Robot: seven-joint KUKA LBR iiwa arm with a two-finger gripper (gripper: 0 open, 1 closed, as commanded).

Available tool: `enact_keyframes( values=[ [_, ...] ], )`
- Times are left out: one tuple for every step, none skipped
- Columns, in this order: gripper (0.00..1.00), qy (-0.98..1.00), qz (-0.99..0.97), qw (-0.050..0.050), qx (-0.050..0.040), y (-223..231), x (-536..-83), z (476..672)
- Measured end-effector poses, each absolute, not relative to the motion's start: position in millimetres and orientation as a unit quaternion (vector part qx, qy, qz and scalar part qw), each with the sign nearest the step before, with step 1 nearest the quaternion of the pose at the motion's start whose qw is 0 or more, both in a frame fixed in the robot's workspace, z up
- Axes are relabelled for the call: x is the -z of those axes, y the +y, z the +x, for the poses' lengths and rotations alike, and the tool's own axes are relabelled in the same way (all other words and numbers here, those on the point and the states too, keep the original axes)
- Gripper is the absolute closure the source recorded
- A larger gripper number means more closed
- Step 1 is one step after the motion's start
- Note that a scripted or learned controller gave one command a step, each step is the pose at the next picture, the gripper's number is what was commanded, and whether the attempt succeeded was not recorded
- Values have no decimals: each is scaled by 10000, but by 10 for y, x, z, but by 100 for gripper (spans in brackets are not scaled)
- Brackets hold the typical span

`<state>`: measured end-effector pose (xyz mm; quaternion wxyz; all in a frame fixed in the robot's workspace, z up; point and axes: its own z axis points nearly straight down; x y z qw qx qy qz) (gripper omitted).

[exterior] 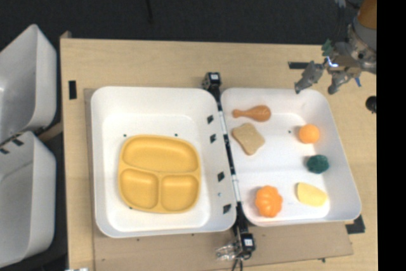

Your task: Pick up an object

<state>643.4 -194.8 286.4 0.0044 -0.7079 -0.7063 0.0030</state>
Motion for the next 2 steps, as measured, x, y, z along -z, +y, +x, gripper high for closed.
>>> enact_keyframes(
  values=[
    [0,-7073,-7069,3,-1,-1942,-2926,6450],
    [0,-7080,-7062,11,-22,-1906,-2466,6490]
  ],
)
